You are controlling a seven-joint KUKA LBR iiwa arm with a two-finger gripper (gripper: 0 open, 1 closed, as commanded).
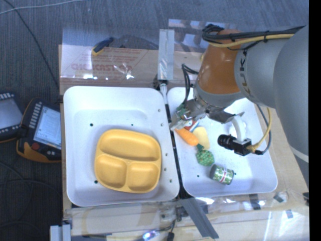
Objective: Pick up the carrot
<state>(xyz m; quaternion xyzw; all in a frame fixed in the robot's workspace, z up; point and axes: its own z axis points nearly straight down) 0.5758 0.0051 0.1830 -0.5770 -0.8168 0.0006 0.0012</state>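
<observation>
Reaching in from the right, the grey arm (281,49) with its orange band hangs over the right bin (261,177). Left bin (80,109) just has a yellow divided plate (128,160) sitting in it. The end effector (188,115) is down near the right bin's left wall, can't tell how it's set from this angle. The carrot (187,136) lies just below it on the bin floor, next to a pale yellow piece (201,135), a green broccoli-ish thing (204,157) and a small can (221,174).
</observation>
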